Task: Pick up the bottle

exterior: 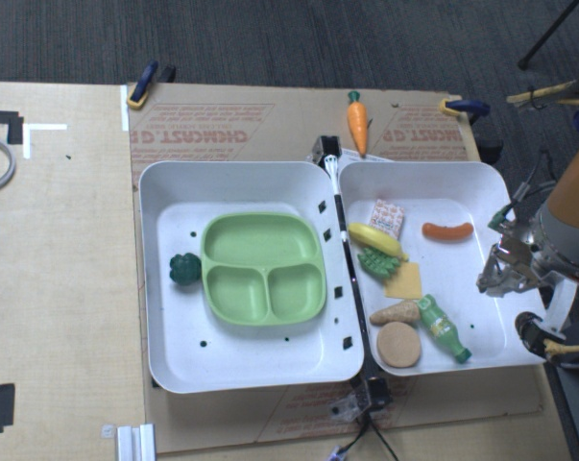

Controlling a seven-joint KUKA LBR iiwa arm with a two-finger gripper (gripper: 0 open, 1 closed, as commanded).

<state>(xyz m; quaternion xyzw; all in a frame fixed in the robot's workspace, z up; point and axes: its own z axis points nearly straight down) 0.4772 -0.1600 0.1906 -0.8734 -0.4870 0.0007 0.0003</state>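
The right bin (481, 185) holds the green bottle (443, 328), lying tilted near its front edge. Touching the bottle's left are a potato (393, 311) and cheese (405, 280); a sausage (447, 230) lies behind. The gripper (495, 279) hangs right of the bottle, apart, gripping nothing.

The grey arm (567, 221) with its orange band reaches in from the right edge of the camera view, its wrist bent downward and leftward, ending in the gripper (498, 275), a dark metallic cluster whose details are too blurred to read.
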